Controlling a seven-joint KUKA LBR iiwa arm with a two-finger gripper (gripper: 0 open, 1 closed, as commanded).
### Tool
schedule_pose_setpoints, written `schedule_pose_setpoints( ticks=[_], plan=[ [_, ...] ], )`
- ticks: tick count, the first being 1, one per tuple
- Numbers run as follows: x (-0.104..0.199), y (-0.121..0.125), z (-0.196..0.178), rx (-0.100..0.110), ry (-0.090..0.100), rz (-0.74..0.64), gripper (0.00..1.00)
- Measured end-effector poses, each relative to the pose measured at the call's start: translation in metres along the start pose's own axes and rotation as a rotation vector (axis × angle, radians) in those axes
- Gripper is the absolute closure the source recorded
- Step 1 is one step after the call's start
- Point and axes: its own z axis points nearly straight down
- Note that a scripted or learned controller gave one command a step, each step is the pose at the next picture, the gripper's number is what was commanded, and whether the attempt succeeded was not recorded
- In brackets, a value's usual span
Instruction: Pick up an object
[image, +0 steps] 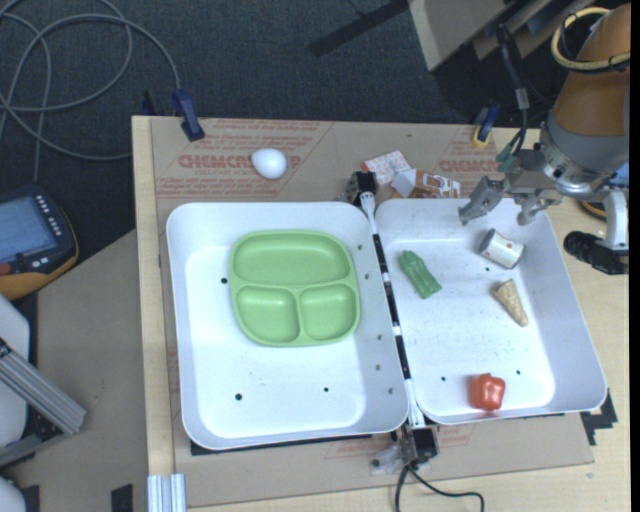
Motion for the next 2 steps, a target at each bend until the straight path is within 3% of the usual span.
schedule_pose_setpoints(
  ticks=[1,2],
  plan=[
    [-0.065,0.016,0.064,0.001,-0.001,0.001,0.00],
    [-0.076,-0.017,0.097,0.002,0.000,0.000,0.00]
  ],
)
